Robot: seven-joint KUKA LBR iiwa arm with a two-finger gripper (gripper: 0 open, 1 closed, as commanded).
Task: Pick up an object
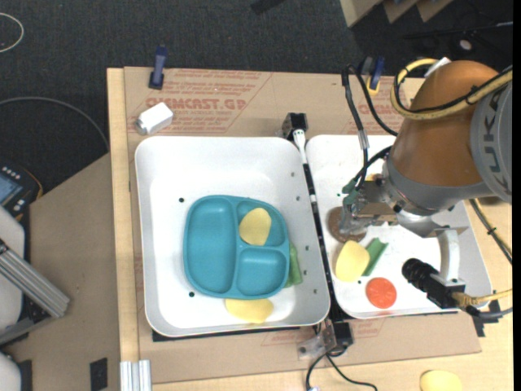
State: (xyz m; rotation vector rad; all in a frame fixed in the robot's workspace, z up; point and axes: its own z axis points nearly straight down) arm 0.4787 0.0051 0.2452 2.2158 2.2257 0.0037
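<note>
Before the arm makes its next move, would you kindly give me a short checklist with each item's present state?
1. The gripper hangs above the right bin: ok.
2. Candidates there, yellow piece, green piece, red round piece: ok.
3. Is yellow piece clear of green piece: not ok, they touch.
4. Is red round piece alone: ok.
5. Anything already held: cannot tell.
</note>
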